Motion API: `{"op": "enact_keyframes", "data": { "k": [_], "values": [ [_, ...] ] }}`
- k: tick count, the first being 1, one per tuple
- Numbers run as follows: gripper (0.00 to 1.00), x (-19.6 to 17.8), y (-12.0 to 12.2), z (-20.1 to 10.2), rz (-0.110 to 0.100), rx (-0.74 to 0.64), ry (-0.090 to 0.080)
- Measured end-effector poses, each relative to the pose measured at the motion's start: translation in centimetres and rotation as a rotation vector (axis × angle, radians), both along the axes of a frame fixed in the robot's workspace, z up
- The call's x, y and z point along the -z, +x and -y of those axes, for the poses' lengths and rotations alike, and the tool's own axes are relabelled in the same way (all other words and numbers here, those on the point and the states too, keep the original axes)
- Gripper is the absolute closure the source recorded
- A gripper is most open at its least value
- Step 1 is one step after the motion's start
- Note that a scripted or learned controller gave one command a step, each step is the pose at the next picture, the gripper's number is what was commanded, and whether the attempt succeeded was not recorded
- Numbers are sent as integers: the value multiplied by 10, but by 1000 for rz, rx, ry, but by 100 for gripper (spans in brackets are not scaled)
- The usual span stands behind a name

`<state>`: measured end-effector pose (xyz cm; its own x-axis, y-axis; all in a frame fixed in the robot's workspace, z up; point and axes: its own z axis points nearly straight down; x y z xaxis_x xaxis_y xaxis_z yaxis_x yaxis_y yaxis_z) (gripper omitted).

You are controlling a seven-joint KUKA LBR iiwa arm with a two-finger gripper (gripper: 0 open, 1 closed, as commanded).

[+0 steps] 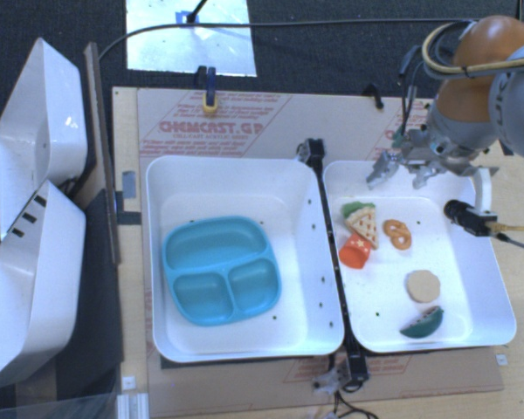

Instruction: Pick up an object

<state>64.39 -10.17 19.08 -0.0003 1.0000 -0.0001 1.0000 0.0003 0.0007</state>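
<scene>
The right bin [485, 278] holds several toy foods: a pizza slice with a green edge [361, 220], a red piece [355, 251], a pretzel [396, 233], a tan round cookie [423, 285] and a green melon slice [423, 322]. My gripper [405, 171] hangs over the bin's far edge, up and right of the pizza slice. Its two fingers [380, 170] stand apart, open, with nothing between them.
The left bin [183, 186] bears a blue divided plate [220, 268]. A black clamp [312, 153] sits where the two bins meet at the back. Stacked white bins [35, 225] stand off the bench at the far left.
</scene>
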Motion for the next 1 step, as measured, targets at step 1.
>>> {"op": "enact_keyframes", "data": {
  "k": [1],
  "values": [
    [0, 87, -37, -8, -8, 0, 1]
  ]
}}
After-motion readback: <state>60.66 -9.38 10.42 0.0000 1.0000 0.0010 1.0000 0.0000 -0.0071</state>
